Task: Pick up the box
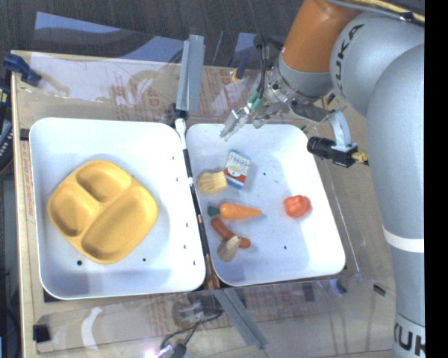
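- "KUKA" lettering is readable on the grey arm (392, 88), twice: near the wrist and at the lower right.
- Two white bins: left bin (60, 136), right bin (313, 252).
- Left bin holds one yellow tray (102, 211) with three compartments.
- Right bin holds one box (237, 169), white with blue and red print; the print is too small to read.
- Box lies in the upper middle of the right bin, just beside a brush (211, 182).
- Also there: one carrot (239, 212), one tomato (298, 206), one sausage (224, 230), one mushroom (230, 249).
- Gripper (243, 118) is above the right bin's far edge, apart from the box; fingers spread, nothing between them.
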Controlling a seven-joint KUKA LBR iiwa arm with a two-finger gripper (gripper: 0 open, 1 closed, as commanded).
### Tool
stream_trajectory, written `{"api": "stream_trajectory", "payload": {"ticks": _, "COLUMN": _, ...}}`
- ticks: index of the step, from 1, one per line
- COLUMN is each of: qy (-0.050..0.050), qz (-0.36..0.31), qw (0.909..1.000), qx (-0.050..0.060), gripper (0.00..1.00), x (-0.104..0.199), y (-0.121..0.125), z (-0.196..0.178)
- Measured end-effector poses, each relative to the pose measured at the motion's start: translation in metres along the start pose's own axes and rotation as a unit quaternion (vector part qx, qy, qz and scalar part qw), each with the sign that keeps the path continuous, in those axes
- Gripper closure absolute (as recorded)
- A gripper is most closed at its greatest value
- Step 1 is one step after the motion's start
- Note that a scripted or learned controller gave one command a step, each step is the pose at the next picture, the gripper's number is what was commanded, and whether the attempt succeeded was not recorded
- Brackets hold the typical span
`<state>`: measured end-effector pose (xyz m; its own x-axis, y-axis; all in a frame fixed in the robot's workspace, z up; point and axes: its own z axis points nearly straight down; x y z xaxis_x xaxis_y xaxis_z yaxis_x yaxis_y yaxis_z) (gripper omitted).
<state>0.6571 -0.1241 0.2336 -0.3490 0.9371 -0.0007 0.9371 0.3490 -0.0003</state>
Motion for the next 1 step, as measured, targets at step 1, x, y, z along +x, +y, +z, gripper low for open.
{"api": "stream_trajectory", "payload": {"ticks": 1, "qy": 0.001, "qz": 0.019, "qw": 0.9998, "qx": 0.002, "gripper": 0.00, "x": -0.0207, "y": -0.0084, "z": 0.1040}}
